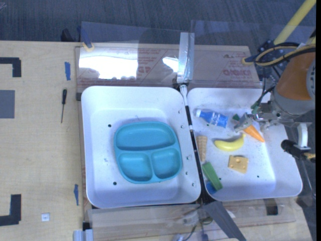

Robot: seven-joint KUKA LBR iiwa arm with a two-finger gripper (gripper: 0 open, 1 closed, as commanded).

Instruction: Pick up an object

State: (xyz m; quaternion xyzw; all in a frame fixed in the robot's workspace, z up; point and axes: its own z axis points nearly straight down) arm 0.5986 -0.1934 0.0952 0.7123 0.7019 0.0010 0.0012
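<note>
The right bin (pixel 281 182) holds several small items. A blue and white bottle (pixel 212 118) lies at its back left. A yellow banana (pixel 229 143) rests in the middle, and an orange carrot-like piece (pixel 254 133) lies just right of it. A yellow cheese wedge (pixel 238 163) sits nearer the front. A green block (pixel 209 173) and a tan waffle piece (pixel 201 145) lie along the bin's left wall. My gripper (pixel 254 117) hangs low over the bin's back right, just above the orange piece and right of the bottle.
The left bin (pixel 95 109) carries a teal divided plate (pixel 147 151). A clear plastic wall (pixel 150 62) with a metal post (pixel 185 56) stands behind both bins. Yellow and black cables (pixel 273 54) hang around the arm at the right.
</note>
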